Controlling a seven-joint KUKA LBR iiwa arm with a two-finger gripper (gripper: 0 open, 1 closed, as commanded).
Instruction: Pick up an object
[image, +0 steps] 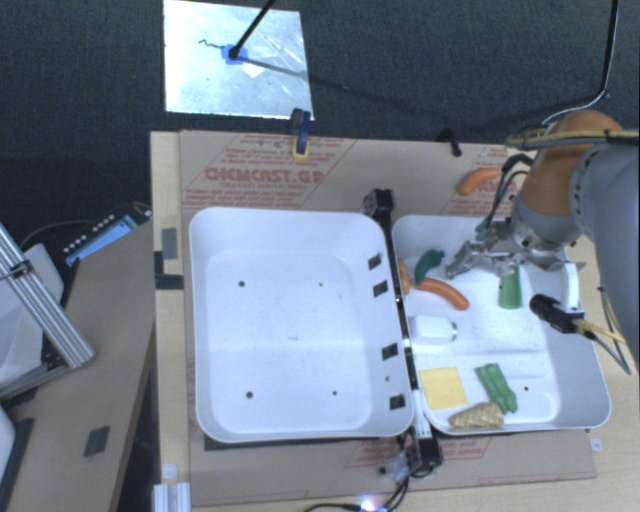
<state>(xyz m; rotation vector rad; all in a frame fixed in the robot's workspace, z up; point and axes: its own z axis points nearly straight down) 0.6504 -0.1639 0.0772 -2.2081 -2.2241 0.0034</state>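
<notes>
My gripper hangs low over the back of the right bin, reaching in from the right. Just left of it lies a dark green piece, and an orange sausage lies below and left of it. A light green cylinder sits right under the wrist; whether it touches the gripper is unclear. Nearer the front lie a white lump, a yellow square, a green pod and a tan piece.
The left bin stands beside the right one, with a black divider between them. An orange thing lies on the cardboard behind the right bin. A yellow clamp sits at the back edge.
</notes>
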